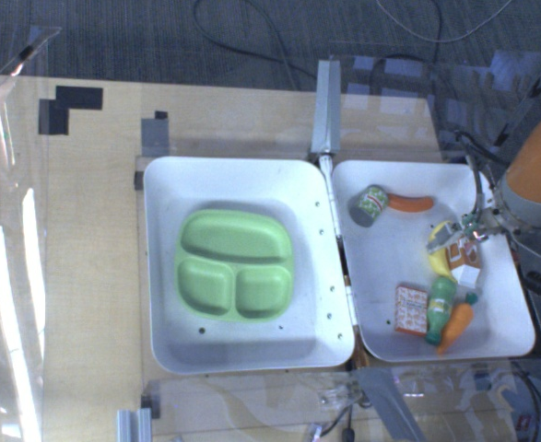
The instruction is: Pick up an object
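The right bin [388, 258] holds several small items. A green can [370, 203] lies at its back, with an orange sausage-shaped piece [410, 203] beside it. Toward the front are a red patterned box [410, 309], a green bottle [439, 307] and a carrot [456, 325]. A yellow piece [438, 260] and a small orange-and-white box [464, 265] lie near the bin's right side. My gripper [456, 233] reaches in from the right, low over the yellow piece and the small box. The grey arm and its orange band [539, 164] rise behind it.
In the left bin [159, 247] sits a green divided tray [236, 263]. A metal bar [324, 109] runs back from the gap between the bins. Cables [252, 26] lie on the dark floor behind the bench.
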### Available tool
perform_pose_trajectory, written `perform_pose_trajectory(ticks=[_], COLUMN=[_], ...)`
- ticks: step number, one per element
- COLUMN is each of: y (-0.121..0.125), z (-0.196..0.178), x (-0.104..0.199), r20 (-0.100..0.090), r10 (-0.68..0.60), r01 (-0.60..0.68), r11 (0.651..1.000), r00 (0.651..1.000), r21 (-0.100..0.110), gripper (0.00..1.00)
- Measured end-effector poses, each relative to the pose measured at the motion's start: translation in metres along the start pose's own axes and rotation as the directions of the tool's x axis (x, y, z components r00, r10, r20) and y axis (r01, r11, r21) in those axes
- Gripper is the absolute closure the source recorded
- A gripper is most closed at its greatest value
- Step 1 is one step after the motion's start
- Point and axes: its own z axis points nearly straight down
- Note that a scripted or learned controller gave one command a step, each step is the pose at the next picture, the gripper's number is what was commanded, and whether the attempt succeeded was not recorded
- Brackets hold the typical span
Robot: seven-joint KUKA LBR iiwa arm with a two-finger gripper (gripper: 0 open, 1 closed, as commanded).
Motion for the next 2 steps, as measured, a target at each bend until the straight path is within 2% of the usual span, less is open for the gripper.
perform_pose_trajectory(ticks=[1,2], y=[0.008,0.056], z=[-0.017,-0.108], x=[0.000,0.008], r20=[0.005,-0.024], r10=[-0.006,0.147], r01=[0.006,-0.146], r11=[1.000,0.988], r00=[1.000,0.989], r21=[-0.015,0.045], gripper=[1.00,1.00])
